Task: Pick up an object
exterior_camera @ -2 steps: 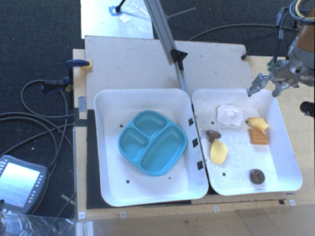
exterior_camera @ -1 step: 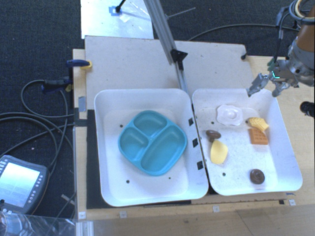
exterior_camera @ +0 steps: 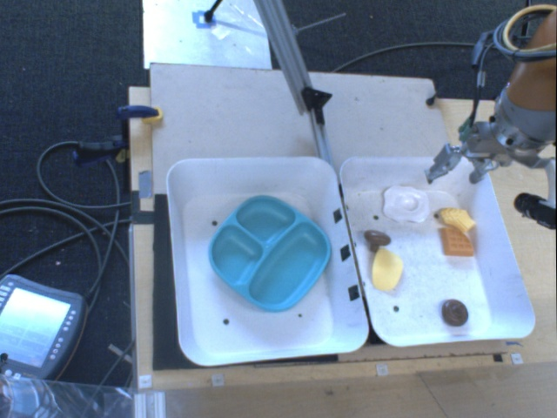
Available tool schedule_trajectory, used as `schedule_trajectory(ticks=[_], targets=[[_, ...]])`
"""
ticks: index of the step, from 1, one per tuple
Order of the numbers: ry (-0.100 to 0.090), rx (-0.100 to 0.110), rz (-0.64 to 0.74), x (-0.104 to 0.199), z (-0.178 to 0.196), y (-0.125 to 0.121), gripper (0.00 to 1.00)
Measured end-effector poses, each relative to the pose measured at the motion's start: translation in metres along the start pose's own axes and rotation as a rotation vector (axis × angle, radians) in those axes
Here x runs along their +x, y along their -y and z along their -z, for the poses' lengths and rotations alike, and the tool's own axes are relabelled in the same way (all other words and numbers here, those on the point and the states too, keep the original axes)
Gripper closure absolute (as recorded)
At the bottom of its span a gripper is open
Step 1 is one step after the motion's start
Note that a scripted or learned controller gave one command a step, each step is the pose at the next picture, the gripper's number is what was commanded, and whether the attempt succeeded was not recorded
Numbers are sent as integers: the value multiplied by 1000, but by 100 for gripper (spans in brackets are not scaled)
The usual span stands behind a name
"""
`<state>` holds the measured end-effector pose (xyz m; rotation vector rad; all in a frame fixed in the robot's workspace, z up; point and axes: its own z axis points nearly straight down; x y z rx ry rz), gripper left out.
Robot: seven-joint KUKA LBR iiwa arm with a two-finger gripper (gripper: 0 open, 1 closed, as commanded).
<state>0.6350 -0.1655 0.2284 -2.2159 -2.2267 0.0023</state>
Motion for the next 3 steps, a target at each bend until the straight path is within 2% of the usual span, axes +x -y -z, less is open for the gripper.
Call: schedule_trajectory(ticks=[2, 3], targets=[[-1, 2, -2, 8, -120, 3, 0], [0, -6, -2, 7, -104, 0, 100]])
